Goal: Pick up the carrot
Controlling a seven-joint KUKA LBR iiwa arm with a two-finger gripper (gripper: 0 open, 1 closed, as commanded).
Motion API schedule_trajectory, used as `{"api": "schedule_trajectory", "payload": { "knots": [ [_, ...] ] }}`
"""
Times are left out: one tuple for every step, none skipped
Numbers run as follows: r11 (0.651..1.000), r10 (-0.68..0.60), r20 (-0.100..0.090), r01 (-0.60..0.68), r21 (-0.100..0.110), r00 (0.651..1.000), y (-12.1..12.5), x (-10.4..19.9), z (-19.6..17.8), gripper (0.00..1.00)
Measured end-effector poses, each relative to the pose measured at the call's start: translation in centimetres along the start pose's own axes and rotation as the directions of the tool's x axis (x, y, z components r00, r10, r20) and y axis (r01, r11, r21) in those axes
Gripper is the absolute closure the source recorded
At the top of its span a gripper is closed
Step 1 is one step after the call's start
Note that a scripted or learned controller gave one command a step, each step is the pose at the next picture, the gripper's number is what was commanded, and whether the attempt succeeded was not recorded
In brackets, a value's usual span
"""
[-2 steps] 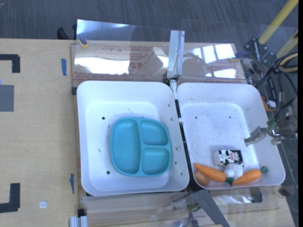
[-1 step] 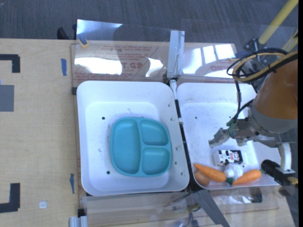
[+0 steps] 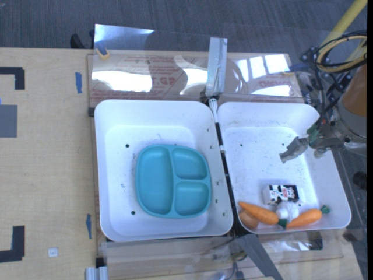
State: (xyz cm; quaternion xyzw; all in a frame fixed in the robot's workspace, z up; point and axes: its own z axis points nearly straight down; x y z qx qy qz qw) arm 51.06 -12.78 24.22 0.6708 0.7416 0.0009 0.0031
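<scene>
Two orange carrots lie along the front wall of the right bin (image 3: 332, 174). One carrot (image 3: 260, 213) lies left of centre. The other carrot (image 3: 304, 217) lies to its right, with a green top near the bin's front right corner. My gripper (image 3: 294, 149) hangs over the middle right of that bin, well behind the carrots and apart from them. It holds nothing that I can see. The arm comes in from the right edge.
A small black-and-white packet (image 3: 282, 193) lies just behind the carrots. A brownish lump (image 3: 249, 220) sits at the left carrot's front end, and a small white item (image 3: 284, 213) lies between the carrots. A teal divided plate (image 3: 173, 181) rests in the left bin (image 3: 111, 156).
</scene>
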Motion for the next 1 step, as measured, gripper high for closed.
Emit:
{"api": "schedule_trajectory", "payload": {
  "knots": [
    [0.999, -0.043, 0.000, 0.043, -0.003, 0.999, -2.49, -0.49, -6.47, 0.00]
  ]
}}
